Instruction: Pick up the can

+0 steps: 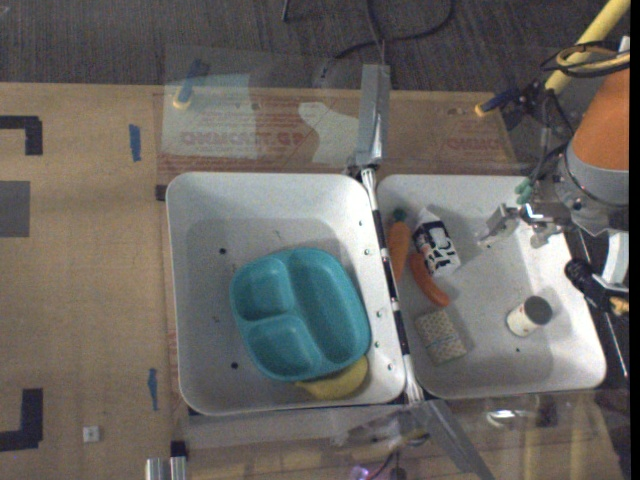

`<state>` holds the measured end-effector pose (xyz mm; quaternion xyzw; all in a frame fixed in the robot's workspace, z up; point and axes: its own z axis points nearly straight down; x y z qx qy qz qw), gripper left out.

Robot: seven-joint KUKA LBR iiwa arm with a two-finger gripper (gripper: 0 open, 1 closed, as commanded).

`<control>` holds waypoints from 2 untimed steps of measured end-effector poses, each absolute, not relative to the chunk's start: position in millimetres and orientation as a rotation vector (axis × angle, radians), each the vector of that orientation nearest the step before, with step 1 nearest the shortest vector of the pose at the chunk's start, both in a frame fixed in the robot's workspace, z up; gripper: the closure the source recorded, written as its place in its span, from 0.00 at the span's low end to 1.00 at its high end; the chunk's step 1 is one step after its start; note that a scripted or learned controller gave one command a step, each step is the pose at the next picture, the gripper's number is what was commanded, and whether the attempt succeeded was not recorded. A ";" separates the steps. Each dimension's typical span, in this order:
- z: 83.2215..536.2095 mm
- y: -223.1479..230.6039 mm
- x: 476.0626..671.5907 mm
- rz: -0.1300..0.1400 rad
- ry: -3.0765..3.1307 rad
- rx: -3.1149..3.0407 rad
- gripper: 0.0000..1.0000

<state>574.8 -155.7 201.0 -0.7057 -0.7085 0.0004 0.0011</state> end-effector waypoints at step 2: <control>94.6 -216.3 487.8 -0.013 -2.212 -2.224 0.00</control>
